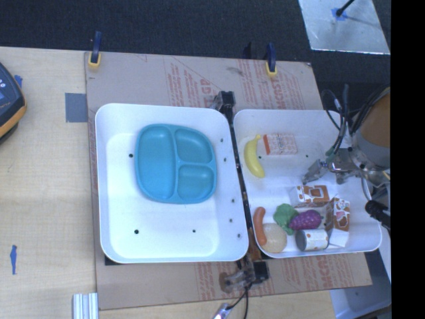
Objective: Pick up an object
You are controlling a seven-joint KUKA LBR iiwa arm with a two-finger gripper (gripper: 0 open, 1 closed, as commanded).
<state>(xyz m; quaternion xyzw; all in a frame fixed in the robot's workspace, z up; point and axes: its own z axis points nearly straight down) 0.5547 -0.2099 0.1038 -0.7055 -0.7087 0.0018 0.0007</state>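
Note:
The right bin (302,121) holds several toy foods. A yellow banana (253,157) lies by its left wall, and a white carton (279,143) lies next to the banana. Along the near side are a small brown-and-white carton (312,195), a second carton (340,213), green broccoli (284,214), purple grapes (306,220), a red sausage (259,217), a pale bun (273,238) and a grey can (311,240). My gripper (327,169) hangs over the right part of this bin, just above the brown-and-white carton, and nothing is visibly held in it.
The left bin (116,231) holds a blue divided plate (176,163). The grey arm with its orange band (376,130) comes in from the right, trailing cables over the right bin's far corner. Clamps (270,58) pin the cardboard sheet beneath the bins.

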